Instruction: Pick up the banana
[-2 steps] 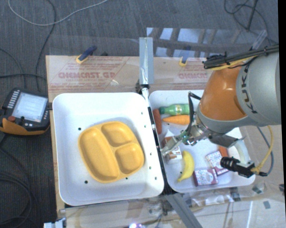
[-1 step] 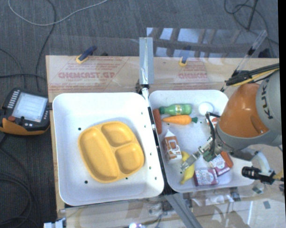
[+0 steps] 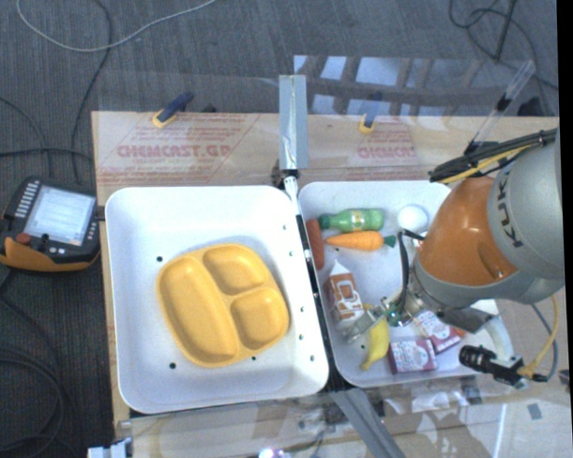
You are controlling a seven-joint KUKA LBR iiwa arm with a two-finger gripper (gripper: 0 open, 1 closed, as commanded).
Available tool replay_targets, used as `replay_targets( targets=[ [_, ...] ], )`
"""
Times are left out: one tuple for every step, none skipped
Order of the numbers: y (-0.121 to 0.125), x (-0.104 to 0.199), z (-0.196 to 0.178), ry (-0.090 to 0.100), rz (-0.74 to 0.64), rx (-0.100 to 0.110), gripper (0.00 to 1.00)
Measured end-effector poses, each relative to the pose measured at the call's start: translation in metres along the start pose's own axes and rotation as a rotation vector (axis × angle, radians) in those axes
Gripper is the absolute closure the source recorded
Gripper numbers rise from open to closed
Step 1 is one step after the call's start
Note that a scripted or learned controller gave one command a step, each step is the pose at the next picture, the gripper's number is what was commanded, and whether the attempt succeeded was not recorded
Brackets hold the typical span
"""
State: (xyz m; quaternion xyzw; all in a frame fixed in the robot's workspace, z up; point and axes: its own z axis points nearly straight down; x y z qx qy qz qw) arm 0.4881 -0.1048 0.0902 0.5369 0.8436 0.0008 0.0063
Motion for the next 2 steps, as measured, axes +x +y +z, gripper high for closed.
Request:
replay_targets(
  targets=[
    [0.003, 0.001, -0.010, -0.001, -0.002, -0.006, 1.00],
    [0.093, 0.030, -0.092, 0.006, 0.203, 0.013, 1.00]
  ],
)
